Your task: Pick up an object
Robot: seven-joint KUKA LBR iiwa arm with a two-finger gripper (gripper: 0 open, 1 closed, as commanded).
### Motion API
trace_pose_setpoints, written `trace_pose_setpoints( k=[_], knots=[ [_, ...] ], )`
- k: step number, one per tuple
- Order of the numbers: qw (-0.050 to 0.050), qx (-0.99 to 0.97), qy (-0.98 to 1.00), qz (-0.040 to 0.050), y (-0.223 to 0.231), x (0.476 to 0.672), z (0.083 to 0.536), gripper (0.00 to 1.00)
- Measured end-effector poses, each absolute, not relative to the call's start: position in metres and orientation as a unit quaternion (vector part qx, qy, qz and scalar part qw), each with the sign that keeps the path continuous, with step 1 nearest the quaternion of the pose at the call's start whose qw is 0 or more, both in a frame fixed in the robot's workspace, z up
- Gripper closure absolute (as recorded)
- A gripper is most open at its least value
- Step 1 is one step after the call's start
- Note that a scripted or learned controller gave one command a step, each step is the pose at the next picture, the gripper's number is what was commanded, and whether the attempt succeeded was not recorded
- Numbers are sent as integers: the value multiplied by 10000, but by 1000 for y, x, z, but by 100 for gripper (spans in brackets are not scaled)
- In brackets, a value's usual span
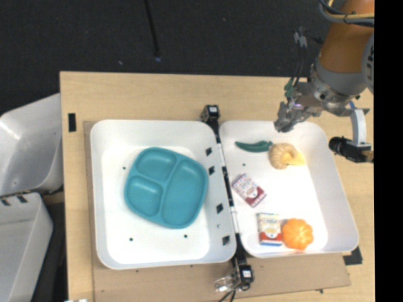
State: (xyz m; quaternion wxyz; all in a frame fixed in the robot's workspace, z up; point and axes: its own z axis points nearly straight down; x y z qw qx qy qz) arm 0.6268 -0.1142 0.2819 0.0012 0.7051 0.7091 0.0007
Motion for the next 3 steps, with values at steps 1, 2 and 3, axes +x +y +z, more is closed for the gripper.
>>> trace_pose_setpoints(
  k=[1, 2, 3],
  knots=[
    [-1, 7050, 7092, 0, -68, 635, 270, 100],
    [-3, 7053, 7089, -4, -20, 639, 255, 100],
    [-3, 7053, 7089, -5, 28, 634, 242, 100]
  ],
)
